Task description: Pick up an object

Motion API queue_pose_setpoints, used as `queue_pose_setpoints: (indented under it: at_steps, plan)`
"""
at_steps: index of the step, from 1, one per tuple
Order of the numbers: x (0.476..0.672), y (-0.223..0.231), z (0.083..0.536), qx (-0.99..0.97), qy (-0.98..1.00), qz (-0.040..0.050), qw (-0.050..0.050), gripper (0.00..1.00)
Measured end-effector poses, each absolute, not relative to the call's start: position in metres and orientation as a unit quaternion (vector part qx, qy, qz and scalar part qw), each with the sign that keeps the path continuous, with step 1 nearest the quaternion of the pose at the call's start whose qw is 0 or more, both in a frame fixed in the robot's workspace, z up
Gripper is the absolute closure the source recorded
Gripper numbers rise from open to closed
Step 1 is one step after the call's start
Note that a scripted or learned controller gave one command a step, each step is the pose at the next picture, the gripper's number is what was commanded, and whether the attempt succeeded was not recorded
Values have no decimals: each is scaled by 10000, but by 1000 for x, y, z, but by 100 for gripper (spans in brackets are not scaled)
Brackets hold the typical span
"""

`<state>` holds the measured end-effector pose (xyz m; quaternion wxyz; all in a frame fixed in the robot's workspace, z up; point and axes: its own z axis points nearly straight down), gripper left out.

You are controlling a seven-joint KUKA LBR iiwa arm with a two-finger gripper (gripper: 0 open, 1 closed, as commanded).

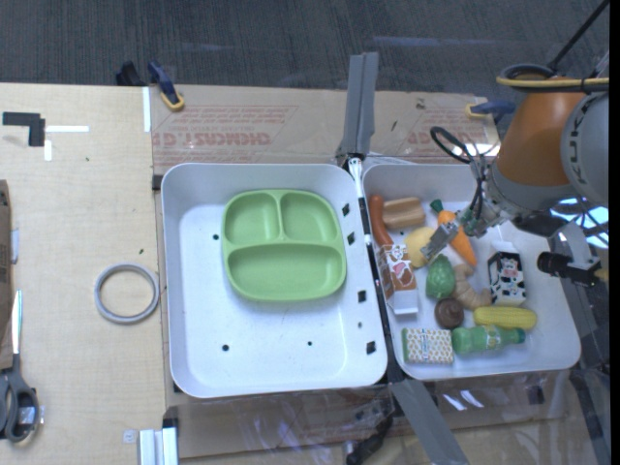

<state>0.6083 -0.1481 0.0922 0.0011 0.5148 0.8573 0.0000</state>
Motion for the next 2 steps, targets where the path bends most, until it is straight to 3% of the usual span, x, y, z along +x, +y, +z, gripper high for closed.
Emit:
queue_pose_setpoints:
  at_steps: [1,2]
  plan:
    - [609,-149,102,5163,8564,1,23,100]
    - [638,-29,192,6152,7883,-3,4,100]
